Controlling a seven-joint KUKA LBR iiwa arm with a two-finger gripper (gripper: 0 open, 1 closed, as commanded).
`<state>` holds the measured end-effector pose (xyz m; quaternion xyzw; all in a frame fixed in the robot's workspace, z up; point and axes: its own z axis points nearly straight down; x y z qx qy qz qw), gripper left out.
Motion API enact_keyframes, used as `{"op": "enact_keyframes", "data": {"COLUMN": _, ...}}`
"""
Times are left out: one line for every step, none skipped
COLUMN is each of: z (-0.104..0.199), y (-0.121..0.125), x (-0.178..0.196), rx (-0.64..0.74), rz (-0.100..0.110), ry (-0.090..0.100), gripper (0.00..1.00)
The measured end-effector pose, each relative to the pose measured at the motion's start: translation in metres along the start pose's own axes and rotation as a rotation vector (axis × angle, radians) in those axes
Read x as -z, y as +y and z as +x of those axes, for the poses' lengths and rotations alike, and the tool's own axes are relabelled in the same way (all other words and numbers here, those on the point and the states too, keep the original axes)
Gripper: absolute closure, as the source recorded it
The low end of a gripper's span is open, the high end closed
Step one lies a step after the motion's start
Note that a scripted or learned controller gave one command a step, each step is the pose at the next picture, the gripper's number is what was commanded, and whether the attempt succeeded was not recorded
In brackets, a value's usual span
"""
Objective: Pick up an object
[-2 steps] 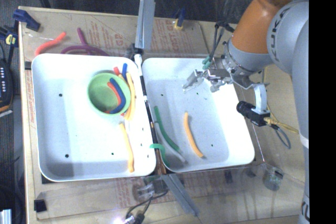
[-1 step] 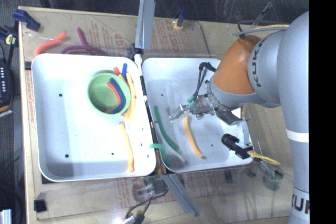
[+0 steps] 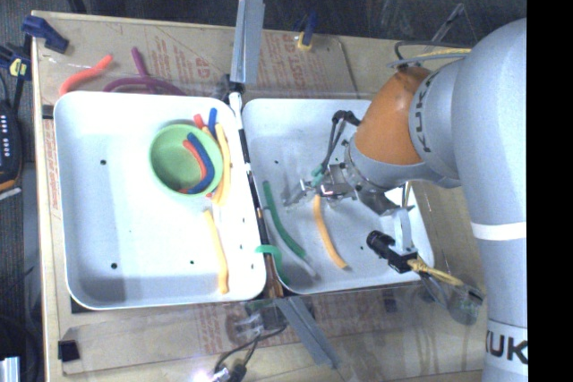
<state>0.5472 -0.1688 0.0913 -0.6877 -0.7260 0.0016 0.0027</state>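
Wooden bench (image 3: pixel 358 67) carries two white bins. At centre-right, the right bin (image 3: pixel 277 125) holds one yellow strip (image 3: pixel 329 234) and one green strip (image 3: pixel 282 224). The gripper (image 3: pixel 324 183) hangs just above the yellow strip's upper end, fingers blurred, so I cannot tell their state. Left bin (image 3: pixel 81 192): one green bowl (image 3: pixel 179 161). "KU" (image 3: pixel 506 346) reads on the arm, lower right.

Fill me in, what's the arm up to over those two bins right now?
The grey arm has reached into the right bin, with its gripper low over the bin floor near the upper end of a yellow strip; a green strip lies just to its left. Nothing is visibly lifted. The left bin holds a green bowl with red and blue pieces inside and a long yellow strip beside it.
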Motion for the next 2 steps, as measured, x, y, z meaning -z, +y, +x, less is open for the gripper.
{"op": "enact_keyframes", "data": {"z": -0.001, "y": 0.0, "x": 0.01, "rx": 0.005, "rz": 0.002, "ry": -0.002, "gripper": 1.0}}
{"op": "enact_keyframes", "data": {"z": 0.027, "y": 0.061, "x": 0.105, "rx": 0.221, "rz": -0.005, "ry": -0.002, "gripper": 1.0}}
